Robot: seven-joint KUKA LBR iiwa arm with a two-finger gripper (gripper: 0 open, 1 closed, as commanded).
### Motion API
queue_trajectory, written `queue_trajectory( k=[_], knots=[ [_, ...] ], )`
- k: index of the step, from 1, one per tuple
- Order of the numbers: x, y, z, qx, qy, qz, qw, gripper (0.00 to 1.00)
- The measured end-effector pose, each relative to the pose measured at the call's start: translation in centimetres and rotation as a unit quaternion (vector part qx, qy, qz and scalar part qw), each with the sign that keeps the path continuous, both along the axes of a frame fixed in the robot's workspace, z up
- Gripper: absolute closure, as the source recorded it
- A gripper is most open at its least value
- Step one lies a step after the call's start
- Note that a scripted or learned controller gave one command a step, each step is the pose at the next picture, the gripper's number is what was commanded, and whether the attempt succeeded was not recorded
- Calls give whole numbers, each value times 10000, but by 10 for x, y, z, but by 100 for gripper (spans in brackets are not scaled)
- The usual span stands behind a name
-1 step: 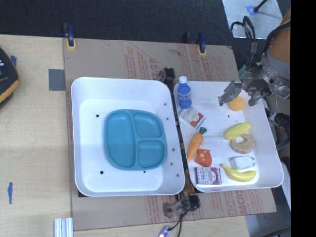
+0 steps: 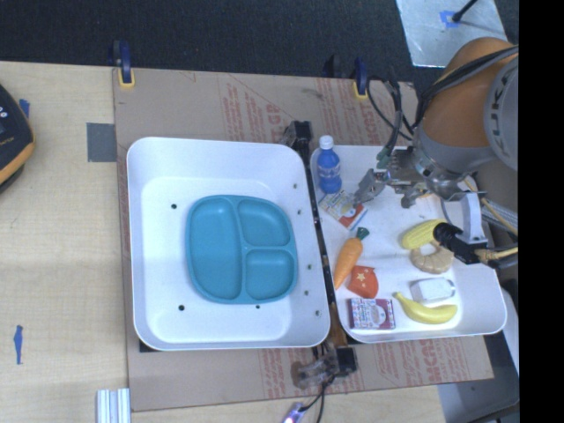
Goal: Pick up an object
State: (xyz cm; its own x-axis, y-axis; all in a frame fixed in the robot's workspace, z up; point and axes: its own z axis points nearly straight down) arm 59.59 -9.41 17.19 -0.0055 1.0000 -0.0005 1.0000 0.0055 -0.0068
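Observation:
My gripper hangs over the back part of the right bin, just right of a small blue water bottle. A small red-and-white packet lies directly below and left of the gripper's tip; whether they touch is unclear. Further forward lie an orange carrot, a red toy fruit, a red-and-white carton, a yellow banana, a white block, a tan ring-shaped bun and a second yellow fruit.
The left bin holds a blue divided plate. The arm's grey body and orange band fill the space over the right bin's back right corner. Cables and a black part hang beside the bun.

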Motion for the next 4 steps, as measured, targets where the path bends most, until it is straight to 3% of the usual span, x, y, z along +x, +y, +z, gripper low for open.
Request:
queue_trajectory(
  k=[1,2,3,4],
  knots=[
    [2,1,-67,-3,-9,-6,10000,0],
    [-2,0,-80,0,-7,-6,10000,0],
    [54,-9,-83,10,65,10,10000,0],
    [56,-9,-71,3,31,20,10000,100]
  ],
)
